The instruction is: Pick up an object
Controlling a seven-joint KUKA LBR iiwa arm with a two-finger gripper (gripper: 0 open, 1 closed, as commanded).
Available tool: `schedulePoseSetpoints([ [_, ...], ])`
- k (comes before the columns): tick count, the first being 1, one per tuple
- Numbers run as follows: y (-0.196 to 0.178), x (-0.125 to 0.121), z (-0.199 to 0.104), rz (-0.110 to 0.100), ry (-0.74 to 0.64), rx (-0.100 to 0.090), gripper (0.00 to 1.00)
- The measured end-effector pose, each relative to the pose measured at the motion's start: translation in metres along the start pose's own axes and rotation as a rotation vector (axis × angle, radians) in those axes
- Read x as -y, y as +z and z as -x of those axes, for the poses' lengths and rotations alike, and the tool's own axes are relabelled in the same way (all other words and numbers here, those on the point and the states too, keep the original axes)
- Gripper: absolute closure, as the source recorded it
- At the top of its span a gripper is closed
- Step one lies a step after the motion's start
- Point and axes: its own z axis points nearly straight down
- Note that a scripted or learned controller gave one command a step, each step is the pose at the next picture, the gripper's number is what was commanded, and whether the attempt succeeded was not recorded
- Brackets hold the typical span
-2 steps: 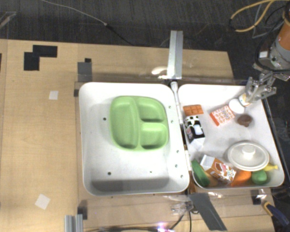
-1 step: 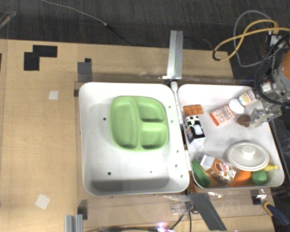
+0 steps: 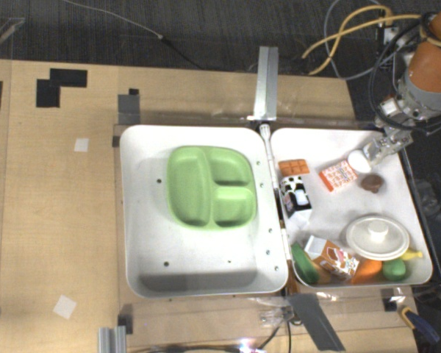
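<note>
bench (image 3: pixel 59 219): pale wood, carrying both bins; black tape marks sit at its far left.
left bin (image 3: pixel 143 271): white and shallow, holding a green divided tray (image 3: pixel 209 186) that lies flat near its middle.
right bin (image 3: pixel 419 219): white, and it holds every candidate for picking.
arm (image 3: pixel 434 68): grey with an orange band, reaching in over the right bin's far right corner.
gripper (image 3: pixel 386 149): low over that corner, just beside a small white piece (image 3: pixel 358 160); whether its fingers are apart or together i cannot tell, and nothing shows between them.
white lidded bowl (image 3: pixel 376 236): near the front right, knob up.
front clutter: an orange snack packet (image 3: pixel 336 259), green toy vegetable (image 3: pixel 305 265), orange piece (image 3: pixel 365 269), green ball (image 3: pixel 395 269), all touching or crowded.
red-and-white carton (image 3: pixel 338 176): lying tilted, near the gripper, apart from its neighbours.
black-and-white box (image 3: pixel 296 195) and orange block (image 3: pixel 293 168): against the dividing wall.
brown lump (image 3: pixel 372 183): just below the gripper.
doing it well: likely best to take a loner such as the carton or brown lump, descend square, and avoid the bin wall.
writing: none legible on any pack.
</note>
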Motion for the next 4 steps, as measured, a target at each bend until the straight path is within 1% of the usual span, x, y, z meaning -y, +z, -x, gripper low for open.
schedulePoseSetpoints([
  [1,-0.056,0.017,0.06,-0.006,0.108,-0.001,1.0],
  [2,-0.078,0.023,0.123,-0.003,0.096,0.001,1.0],
  [3,-0.046,-0.023,0.058,0.003,-0.052,-0.002,1.0],
  [4,-0.068,0.025,0.104,-0.002,-0.099,0.0,1.0],
])
